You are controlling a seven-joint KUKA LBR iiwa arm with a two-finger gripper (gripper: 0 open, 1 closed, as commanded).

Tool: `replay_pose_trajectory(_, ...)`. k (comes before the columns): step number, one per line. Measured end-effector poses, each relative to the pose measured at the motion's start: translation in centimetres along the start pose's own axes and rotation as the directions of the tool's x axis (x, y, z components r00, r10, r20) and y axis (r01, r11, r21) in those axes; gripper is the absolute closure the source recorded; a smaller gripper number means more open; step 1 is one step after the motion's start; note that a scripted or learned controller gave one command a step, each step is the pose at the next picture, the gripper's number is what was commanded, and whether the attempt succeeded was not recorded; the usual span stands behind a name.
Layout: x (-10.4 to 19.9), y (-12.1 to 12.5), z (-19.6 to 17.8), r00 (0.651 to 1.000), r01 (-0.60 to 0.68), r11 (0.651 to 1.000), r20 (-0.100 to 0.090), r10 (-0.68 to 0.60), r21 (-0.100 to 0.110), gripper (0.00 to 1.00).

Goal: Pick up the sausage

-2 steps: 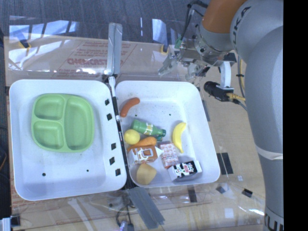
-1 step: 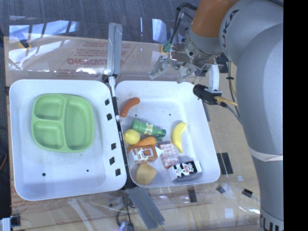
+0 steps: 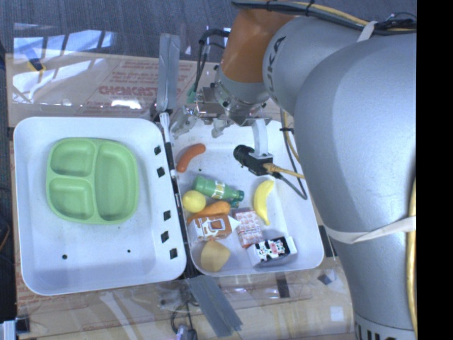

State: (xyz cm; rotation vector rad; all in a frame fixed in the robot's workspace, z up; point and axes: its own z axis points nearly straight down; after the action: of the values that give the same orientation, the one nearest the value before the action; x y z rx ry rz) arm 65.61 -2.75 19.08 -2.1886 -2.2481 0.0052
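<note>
The small reddish-orange curved sausage lies at the far left corner of the right-hand shallow white bin, close against the wall that divides the two bins; the two-finger gripper hangs just above and beyond it, and whether its claw stands apart or together I cannot tell. The likely trouble, as I judge it, is that wall: a descent slightly to the left could strike the rim, or a finger could push the sausage so that it rolls away instead of being caught. The same bin holds a green bottle, a yellow lemon, an orange carrot, a yellow banana, a brownish potato and small printed cartons; the left-hand shallow white bin holds a pale green plastic divided plate.
</note>
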Motion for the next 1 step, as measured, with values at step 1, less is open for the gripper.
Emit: replay_pose_trajectory(1, 10.08, 0.28, -0.10, 0.967, 0.256, 0.967, 0.002, -0.256, -0.003, 0.00)
